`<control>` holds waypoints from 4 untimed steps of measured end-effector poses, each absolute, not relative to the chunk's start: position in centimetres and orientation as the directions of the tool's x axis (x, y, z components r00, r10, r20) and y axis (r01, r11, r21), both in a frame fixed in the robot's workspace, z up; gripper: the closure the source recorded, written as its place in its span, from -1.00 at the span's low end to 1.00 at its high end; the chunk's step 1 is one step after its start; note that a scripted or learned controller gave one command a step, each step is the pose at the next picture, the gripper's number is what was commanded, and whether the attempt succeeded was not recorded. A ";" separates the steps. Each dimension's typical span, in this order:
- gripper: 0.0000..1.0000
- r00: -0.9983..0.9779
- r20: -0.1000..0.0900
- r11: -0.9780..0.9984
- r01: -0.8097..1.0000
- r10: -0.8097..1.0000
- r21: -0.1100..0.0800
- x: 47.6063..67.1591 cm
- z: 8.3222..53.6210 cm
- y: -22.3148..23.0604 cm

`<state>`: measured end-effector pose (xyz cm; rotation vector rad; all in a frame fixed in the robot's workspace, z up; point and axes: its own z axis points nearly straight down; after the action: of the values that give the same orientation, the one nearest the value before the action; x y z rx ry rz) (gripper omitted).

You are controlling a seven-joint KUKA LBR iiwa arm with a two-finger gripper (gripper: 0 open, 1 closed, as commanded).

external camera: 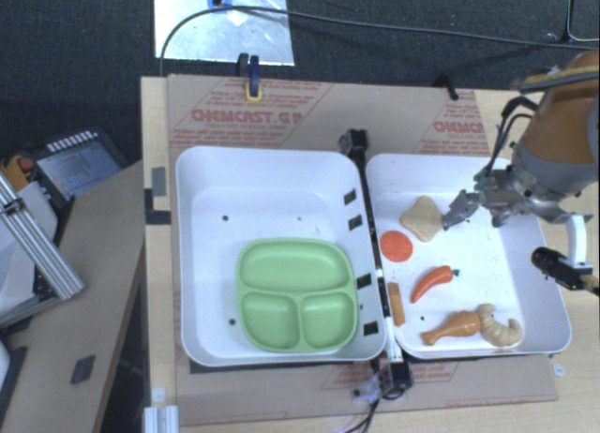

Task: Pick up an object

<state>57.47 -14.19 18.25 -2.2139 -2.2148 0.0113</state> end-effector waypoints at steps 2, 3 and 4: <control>-1.00 -0.006 0.000 0.006 1.000 1.000 -0.002 58.5 14.3 -13.5; -1.00 -0.002 0.001 0.002 1.000 1.000 -0.002 58.5 9.2 -13.5; 1.00 -0.002 -0.001 0.002 1.000 1.000 0.003 58.6 10.5 -13.5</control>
<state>58.61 -13.53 10.48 -2.2208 -2.2253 -0.0024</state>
